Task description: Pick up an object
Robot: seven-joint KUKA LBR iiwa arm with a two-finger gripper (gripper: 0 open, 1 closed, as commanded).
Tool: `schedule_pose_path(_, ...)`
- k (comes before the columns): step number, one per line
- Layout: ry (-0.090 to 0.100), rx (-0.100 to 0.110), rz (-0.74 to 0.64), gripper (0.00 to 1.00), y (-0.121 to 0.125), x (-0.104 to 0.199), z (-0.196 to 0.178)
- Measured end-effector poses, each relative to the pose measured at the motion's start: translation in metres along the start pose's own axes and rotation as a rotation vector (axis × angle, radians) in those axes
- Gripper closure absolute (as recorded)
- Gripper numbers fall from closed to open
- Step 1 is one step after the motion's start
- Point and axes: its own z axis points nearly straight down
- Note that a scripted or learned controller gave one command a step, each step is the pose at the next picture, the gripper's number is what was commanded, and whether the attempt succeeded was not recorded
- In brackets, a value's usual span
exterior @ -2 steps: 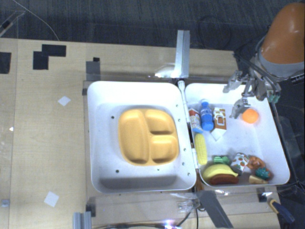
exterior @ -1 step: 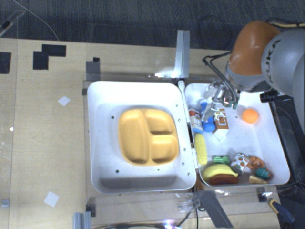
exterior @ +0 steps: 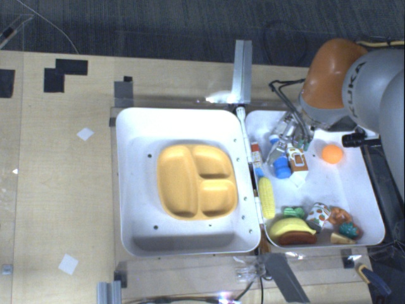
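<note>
The arm (exterior: 361,81) comes in from the upper right of the frame, grey with its orange band, and bends down into the right bin (exterior: 373,201). The gripper (exterior: 286,145) hangs low over the upper left part of this bin. Its metal parts are small and mixed with the things under it, so I cannot tell if the claw is apart or together, and nothing is clearly seen inside it.

Just below the gripper lies a blue object (exterior: 281,168), and just beside it on the right a small brown and white box (exterior: 298,161). An orange ball (exterior: 332,154) rests to the right of them, apart from the gripper. Along the left wall of the bin there is a small red and white item (exterior: 255,152), and lower a corn cob (exterior: 267,197). In the lower part of the bin a group lies close together: a green piece (exterior: 293,212), a yellow and brown toy (exterior: 291,230), a spotted round toy (exterior: 319,215) and some orange pieces (exterior: 343,218).

The left bin (exterior: 136,170), in the middle of the frame, holds a yellow divided tray (exterior: 196,181) with three compartments.
</note>
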Motion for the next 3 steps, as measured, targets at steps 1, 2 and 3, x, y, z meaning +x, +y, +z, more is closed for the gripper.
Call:
schedule_pose_path(1, -0.016, -0.006, -0.008, 1.0, 0.004, -0.003, -0.014)
schedule_pose_path(2, -0.004, -0.006, 0.317, 1.0, 0.051, 0.032, -0.1)
schedule_pose_path(3, -0.011, -0.009, 0.311, 1.0, 0.053, 0.03, -0.112)
